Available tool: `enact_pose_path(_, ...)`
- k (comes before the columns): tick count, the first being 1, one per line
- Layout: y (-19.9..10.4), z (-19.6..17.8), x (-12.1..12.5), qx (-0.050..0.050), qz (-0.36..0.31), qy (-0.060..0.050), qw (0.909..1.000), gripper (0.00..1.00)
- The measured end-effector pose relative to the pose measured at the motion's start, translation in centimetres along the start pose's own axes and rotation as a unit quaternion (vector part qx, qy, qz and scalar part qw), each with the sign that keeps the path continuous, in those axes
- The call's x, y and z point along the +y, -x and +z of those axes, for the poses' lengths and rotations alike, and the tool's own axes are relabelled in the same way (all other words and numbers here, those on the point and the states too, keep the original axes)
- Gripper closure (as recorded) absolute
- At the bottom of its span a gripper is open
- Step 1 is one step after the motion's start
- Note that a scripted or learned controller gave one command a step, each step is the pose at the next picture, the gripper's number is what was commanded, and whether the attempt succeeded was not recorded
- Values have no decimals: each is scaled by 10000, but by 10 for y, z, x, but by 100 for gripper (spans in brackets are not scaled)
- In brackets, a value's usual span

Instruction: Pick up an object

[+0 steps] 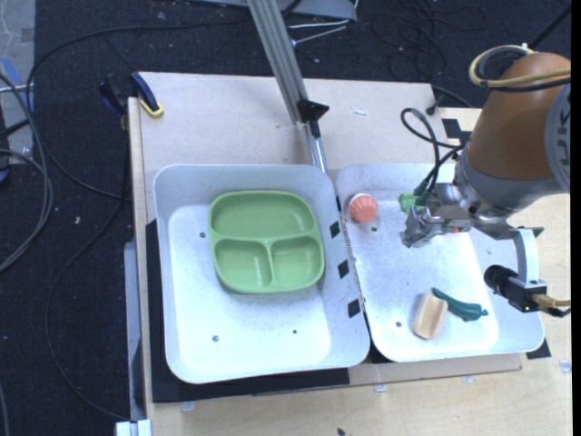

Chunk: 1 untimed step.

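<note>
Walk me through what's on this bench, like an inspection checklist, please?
Surface: pale wooden bench bearing two shallow white bins, left bin and right bin, side by side.
Job's things: in the right bin, a small orange-pink ball near its upper left corner, a tan block and a teal piece toward the front.
Clutter: a green divided plate in the left bin; a blue and yellow clamp at the bench's far left corner.
Grippers: gripper above the right bin, with nothing seen in it.
Cables: black cables on the floor and at the wrist.
Surroundings: dark floor, a slanted metal pole.
</note>
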<state>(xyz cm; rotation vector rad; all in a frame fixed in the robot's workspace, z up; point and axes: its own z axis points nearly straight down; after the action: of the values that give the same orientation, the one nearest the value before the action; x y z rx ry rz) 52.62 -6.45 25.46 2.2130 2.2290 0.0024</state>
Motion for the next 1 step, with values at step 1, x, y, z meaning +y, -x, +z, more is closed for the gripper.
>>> enact_pose_path(1,-47,14,19,-2,-1,-5,10000,100)
